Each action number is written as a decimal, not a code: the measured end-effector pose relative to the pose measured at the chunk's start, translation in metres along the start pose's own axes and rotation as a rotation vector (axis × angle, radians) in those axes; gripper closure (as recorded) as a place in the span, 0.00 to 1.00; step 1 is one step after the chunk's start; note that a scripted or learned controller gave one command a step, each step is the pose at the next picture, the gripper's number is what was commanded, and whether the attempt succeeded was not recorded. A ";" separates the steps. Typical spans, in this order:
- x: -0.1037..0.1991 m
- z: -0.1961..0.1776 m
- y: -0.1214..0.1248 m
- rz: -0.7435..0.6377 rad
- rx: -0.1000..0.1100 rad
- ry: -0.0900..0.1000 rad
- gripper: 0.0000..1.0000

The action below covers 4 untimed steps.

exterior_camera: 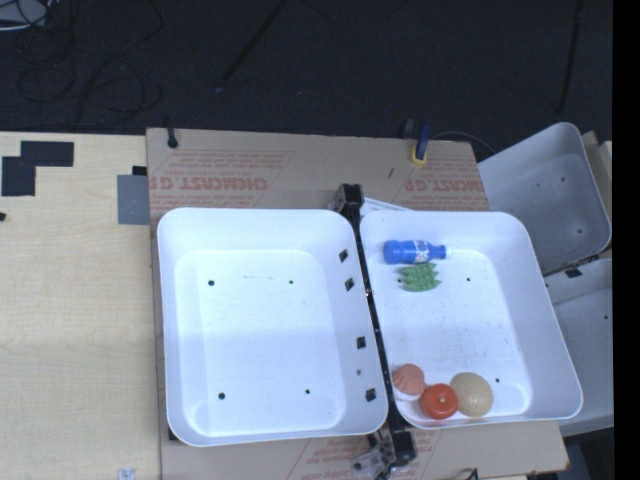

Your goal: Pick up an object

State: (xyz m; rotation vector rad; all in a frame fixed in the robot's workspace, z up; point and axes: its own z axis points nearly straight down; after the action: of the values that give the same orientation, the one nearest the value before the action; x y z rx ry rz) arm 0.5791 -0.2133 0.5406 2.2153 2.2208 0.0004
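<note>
Objects for the pick all lie in the right bin (505, 333), in two loose groups. A blue bottle (415, 251) lies on its side near the bin's far wall, and a small green leafy piece (420, 278) sits just beside it, toward the bin's middle. In the bin's near corner three round things crowd together: a pinkish one (408, 379), a red ball (439, 401) and a tan ball (472, 393), the red one touching or nearly touching both neighbours. Alongside the right bin is the left bin (260, 333), and both rest on a cardboard sheet (300, 168) laid over the pale tabletop (70, 318).

Whether the gripper is spread or pressed together I cannot tell, so nothing can be counted as held; the pick looks not yet begun.

As for what could go wrong, the near-corner cluster seems the riskier choice. The three pieces are packed so close, and so near the bin's sloping wall, that a descent there could land on two at once or strike the wall, and round shapes tend to roll out of a pinch. The bottle is better separated (though the green piece is close on one side), but it lies lengthwise across the bin, so a grip along its length instead of across it would likely slip or push it against the far wall. The green piece looks thin and flat, which may leave little to catch.
</note>
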 end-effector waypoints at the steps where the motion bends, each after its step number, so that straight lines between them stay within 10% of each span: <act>1: 0.000 0.085 -0.089 0.006 0.016 0.008 1.00; 2: 0.000 0.025 -0.074 0.000 0.000 0.001 1.00; 3: 0.000 0.028 -0.075 0.001 0.005 0.003 0.00; 4: 0.000 0.019 -0.074 -0.002 0.006 0.003 1.00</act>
State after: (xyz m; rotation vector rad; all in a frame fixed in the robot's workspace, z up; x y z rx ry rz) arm 0.5049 -0.2135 0.5217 2.2182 2.2276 -0.0030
